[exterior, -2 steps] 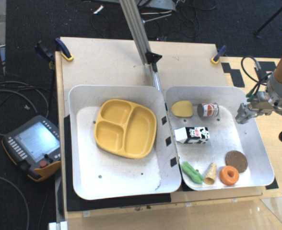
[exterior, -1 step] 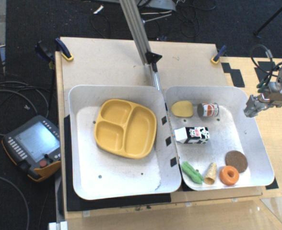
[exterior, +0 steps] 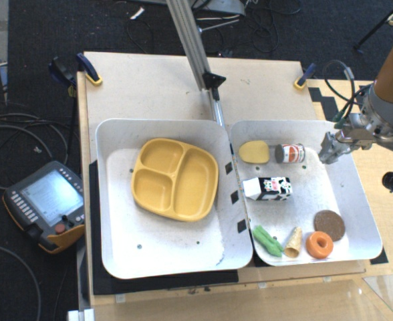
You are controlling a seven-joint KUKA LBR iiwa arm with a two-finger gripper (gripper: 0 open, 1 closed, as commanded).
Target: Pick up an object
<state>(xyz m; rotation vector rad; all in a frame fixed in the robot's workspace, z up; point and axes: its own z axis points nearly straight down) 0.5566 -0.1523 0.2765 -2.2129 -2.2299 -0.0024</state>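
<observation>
- Right bin [exterior: 357, 199], near edge: a green pod-shaped item [exterior: 268, 241] lies at the left, a tan cone [exterior: 293, 242] just beside it, then an orange ring doughnut [exterior: 319, 244]. A brown round cookie [exterior: 329, 224] sits just behind the doughnut, touching or nearly touching it.
- Right bin, centre: a small white carton with black cow patches [exterior: 268, 188] lies on its side, apart from the other items.
- Right bin, far part: a yellow rounded piece [exterior: 254, 152] rests near the left wall; a small can with a red-and-white label [exterior: 290, 154] lies on its side just to its right.
- Left bin [exterior: 116, 199]: a yellow divided plate [exterior: 175, 178] with three compartments sits in the middle.
- Gripper [exterior: 330, 151]: positioned over the far right edge of the right bin, right of the can and apart from it. No item is seen between the fingers; whether the jaws are apart or together cannot be told.
- Bench [exterior: 150, 85]: yellow-tipped clamps [exterior: 89, 71] sit at the far corners.
- Floor, left of the bench: a teach pendant [exterior: 46, 206] with a lit screen.
</observation>
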